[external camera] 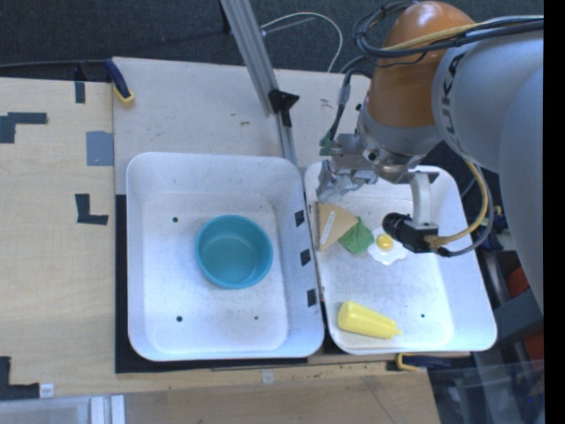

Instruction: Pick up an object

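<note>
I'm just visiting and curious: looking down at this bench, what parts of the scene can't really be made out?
- The tool: in the camera view the arm's wrist covers most of it, so its fingers' state is unclear.
- Far rim of the right bin: hidden under the arm.
- Tan wedge: its top end is under the tool.
- Fried-egg toy: partly covered by a black fitting.
- Green piece: too small to identify.

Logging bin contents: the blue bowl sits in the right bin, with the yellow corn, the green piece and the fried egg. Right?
Not quite. The camera view shows the blue bowl in the left bin; the yellow corn, green piece and fried egg lie in the right bin.
</note>
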